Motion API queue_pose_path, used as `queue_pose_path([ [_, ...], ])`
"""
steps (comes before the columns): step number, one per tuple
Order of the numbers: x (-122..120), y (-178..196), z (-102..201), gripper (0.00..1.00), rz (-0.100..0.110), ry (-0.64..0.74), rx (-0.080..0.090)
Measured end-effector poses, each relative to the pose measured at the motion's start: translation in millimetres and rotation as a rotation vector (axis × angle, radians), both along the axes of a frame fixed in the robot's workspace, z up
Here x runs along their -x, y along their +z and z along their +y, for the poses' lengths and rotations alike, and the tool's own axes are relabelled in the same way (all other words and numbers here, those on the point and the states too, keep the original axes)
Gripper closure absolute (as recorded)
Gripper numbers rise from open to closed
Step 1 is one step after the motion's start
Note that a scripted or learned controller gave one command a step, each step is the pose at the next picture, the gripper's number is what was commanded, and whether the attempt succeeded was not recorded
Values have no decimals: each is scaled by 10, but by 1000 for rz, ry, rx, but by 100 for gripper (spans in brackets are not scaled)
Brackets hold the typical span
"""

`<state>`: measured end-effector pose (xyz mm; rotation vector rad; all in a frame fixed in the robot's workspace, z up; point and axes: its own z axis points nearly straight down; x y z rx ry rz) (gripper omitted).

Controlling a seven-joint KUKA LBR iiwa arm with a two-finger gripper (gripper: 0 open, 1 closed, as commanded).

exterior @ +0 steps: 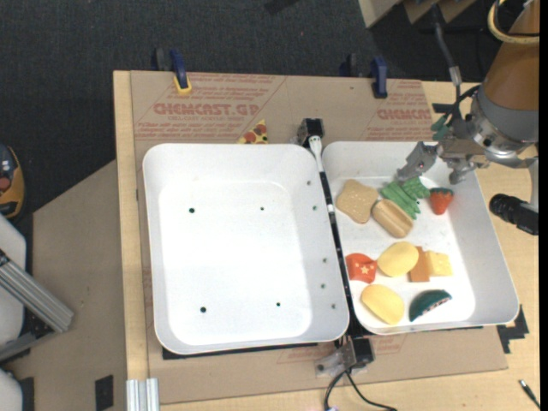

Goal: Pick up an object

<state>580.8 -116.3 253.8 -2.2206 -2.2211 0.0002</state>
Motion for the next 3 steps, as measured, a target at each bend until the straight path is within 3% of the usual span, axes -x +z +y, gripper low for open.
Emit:
queue_pose_path([
  [1,-99,-1273,13,0,12,0,-2],
  [2,-370,-1694,-616,0,-4,-3,-1],
  [3,-402,-1518,-595,100,-16,-1,2],
])
